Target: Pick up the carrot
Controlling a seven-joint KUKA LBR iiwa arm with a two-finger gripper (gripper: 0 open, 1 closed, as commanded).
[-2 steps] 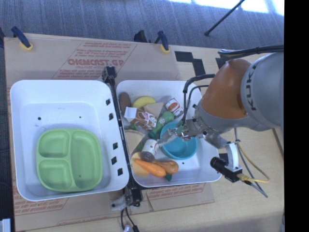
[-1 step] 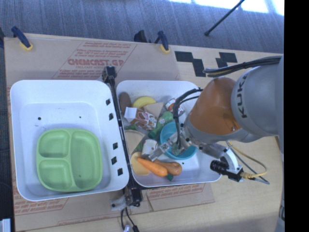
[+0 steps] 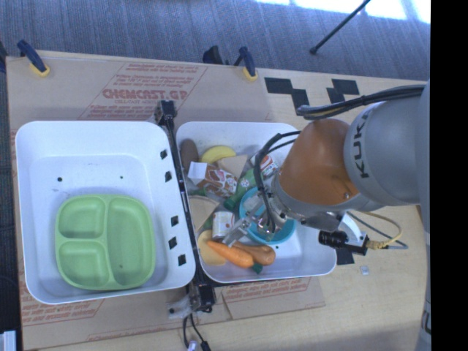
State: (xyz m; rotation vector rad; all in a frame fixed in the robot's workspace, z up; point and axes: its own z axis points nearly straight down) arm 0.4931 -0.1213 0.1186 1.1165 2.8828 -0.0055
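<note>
1. Camera view puts my pincer (image 3: 245, 229) low inside the right bin (image 3: 322, 263), over the clutter; whether it is wide or narrow I cannot tell, since my own wrist and the pile blur its tips, and nothing can be seen gripped in it.
2. Just below and slightly left of my pincer lies the carrot (image 3: 231, 254), one only, orange, stretched flat along the bin's near wall with its green end toward the right. I judge I am lowered here because that is the nearest approach to it.
3. Touching the carrot on its right is a brownish rounded piece (image 3: 264, 254), one, which may crowd a grasp.
4. Right beside my pincer sits one teal bowl (image 3: 281, 231), partly under my wrist.
5. Beyond my pincer, toward the far wall: one yellow banana (image 3: 217, 153), one dark brown oblong item (image 3: 189, 151), and some printed packets (image 3: 217, 179) whose number I cannot tell.
6. Well to the left, past the black clips joining the bins, the left bin (image 3: 44, 145) holds one green divided plate (image 3: 106, 242) with three compartments, lying flat.
7. Two white bins in all, side by side.
</note>
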